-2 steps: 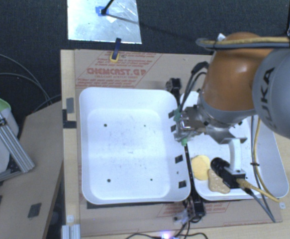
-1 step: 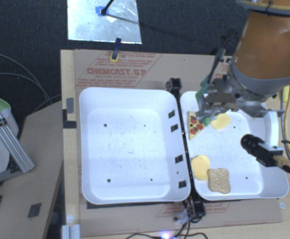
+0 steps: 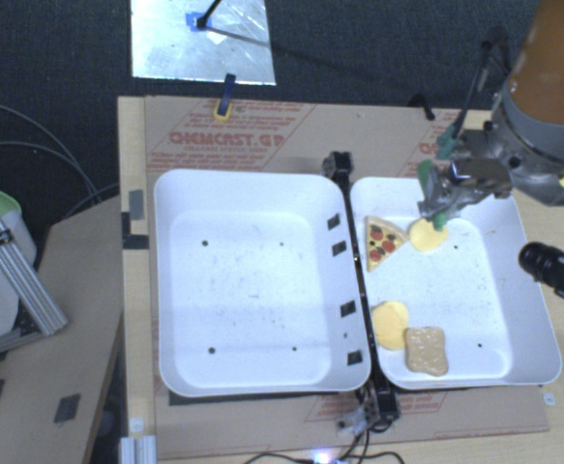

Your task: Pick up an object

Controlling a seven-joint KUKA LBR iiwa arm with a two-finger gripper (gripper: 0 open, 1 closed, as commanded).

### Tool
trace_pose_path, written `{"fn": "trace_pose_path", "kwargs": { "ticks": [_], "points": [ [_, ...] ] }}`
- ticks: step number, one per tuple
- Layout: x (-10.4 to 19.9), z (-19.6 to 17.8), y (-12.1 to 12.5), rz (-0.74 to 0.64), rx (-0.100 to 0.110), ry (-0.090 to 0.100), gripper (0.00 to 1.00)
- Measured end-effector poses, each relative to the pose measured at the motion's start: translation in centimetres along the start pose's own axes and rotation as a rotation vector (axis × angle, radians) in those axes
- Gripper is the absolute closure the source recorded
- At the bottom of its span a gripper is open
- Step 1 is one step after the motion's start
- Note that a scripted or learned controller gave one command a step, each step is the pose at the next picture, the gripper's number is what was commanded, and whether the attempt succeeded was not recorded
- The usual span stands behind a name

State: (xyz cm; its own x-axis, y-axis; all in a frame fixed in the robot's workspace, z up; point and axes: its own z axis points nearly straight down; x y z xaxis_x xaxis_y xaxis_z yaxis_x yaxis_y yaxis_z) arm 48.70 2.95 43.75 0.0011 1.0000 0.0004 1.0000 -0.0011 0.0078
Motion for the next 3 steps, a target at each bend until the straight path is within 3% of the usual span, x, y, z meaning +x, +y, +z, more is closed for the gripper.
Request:
{"fn": "trace_pose_path", "kwargs": {
  "ticks": [1,2,3],
  "points": [
    [-5.6,3.8,-0.1,0.003,0.007,-0.002,1.00],
    [1.4,0.7,0.5,-0.012,0.002,0.002,1.00],
    [0.5,3.7,0.6,-0.002,0.007,-0.001,1.00]
  ]
}}
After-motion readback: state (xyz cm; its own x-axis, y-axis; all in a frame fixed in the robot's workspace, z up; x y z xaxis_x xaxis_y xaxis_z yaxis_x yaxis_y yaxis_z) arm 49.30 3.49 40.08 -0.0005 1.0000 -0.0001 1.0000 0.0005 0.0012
